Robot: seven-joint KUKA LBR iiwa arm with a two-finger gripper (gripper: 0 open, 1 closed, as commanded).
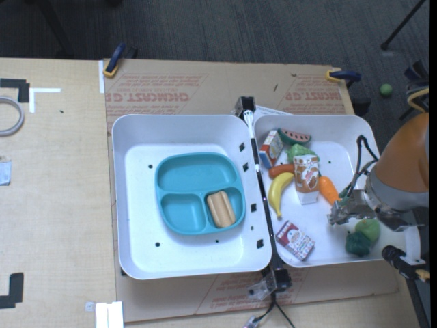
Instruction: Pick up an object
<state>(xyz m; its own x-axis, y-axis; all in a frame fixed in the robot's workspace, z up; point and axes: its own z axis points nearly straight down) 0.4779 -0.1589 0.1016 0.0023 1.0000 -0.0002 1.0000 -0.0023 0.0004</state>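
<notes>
two white bins sit side by side on the bench, and the gripper (341, 214) hangs low in the right bin (341, 132), near its right wall. whether its jaws are parted or clenched, i cannot tell; the metal tip is small and blurred, and nothing shows plainly between the fingers. just below and to the right of the jaws lies a green broccoli (362, 236), close to the tip but whether it is touching i cannot tell. just up and left of the jaws lies a carrot (328, 189), slanted, its lower end near the tip. left of the carrot stands a white carton (307, 178) with a red and brown label. further left of the jaws a banana (276, 194) curves downward, with an orange sausage (280, 171) just above it. up and left, well apart from the jaws, lie a watermelon slice (293, 138) and a small box (273, 143). down and left of the jaws a red and white packet (295, 240) lies flat near the bin's lower edge. far to the left of the jaws, in the left bin (136, 203), rests a blue tray (179, 176) with a bread roll (220, 208) in its lower right compartment.
</notes>
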